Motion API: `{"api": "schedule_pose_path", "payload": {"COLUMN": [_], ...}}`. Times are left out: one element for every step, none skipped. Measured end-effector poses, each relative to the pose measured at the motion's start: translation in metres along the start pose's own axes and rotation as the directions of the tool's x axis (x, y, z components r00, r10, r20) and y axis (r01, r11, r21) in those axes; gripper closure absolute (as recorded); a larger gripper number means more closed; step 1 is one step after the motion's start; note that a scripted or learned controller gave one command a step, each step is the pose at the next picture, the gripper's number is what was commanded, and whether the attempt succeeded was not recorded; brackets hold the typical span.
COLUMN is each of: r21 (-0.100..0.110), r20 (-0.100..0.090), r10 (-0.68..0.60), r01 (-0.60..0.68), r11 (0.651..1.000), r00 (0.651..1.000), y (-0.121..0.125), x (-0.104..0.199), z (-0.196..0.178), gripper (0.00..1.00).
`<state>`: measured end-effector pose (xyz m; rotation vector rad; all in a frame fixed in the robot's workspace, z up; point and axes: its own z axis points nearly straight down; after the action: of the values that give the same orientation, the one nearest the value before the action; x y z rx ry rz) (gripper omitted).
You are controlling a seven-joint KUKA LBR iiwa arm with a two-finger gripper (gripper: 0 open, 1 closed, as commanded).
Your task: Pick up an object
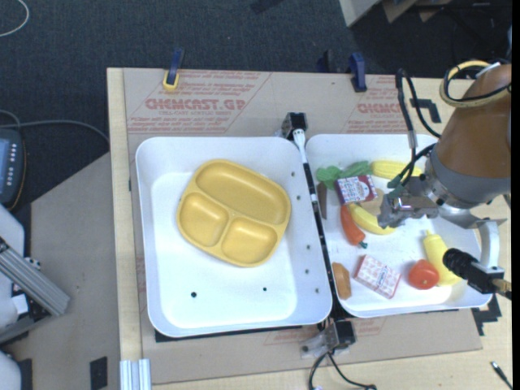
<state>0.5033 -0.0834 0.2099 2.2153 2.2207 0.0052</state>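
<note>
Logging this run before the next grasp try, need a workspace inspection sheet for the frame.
Surface: cardboard-topped bench with left bin and right bin side by side.
Job's things: right bin holds toy food: banana, carrot, tomato, two red-and-white packets, green piece, corn cob, yellow bottle, small brown piece.
Clutter: yellow divided plate in left bin.
Grippers: gripper low over the banana; grasp not discernible.
Cables: black cables by the arm; cable at front edge.
Surroundings: dark carpet; clamps on rear edge.
</note>
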Motion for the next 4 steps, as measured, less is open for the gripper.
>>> {"api": "schedule_pose_path", "payload": {"r21": [0.002,0.003,0.001,0.003], "r20": [0.000,-0.002,-0.002,0.000], "r10": [0.001,-0.003,-0.004,0.001], "r01": [-0.001,0.003,0.004,-0.001], "r11": [1.000,1.000,1.000,1.000], "r00": [1.000,1.000,1.000,1.000], "y": [0.001,0.024,0.063,0.078], "x": [0.000,0.042,0.084,0.085], "z": [-0.016,-0.012,-0.024,-0.015], "gripper": [1.00,1.00,1.00,1.00]}}
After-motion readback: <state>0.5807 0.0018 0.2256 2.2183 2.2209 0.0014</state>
